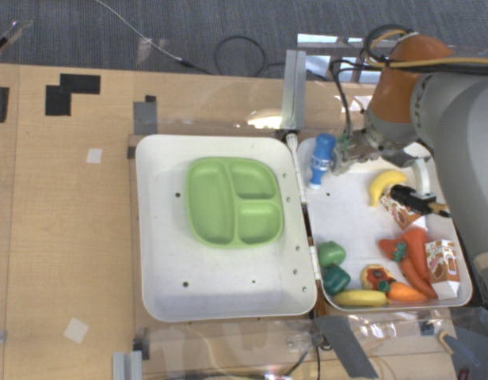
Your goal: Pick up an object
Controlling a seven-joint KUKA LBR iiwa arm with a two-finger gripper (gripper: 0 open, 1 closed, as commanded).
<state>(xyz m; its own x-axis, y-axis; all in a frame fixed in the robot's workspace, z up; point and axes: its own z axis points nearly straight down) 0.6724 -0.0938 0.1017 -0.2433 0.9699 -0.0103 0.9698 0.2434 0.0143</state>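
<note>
Reaching into the right bin (337,203), my claw (345,153) is just beside the blue bottle (321,159) at the far wall; I cannot tell its opening, and it may push the bottle over

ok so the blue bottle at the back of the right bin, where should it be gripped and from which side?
Grip the blue plastic bottle across the middle of its body, coming from above. It lies tilted against the left wall of the right white bin, so side access there looks blocked. The hand sits just right of it; set its closing line across the bottle's long axis.
</note>
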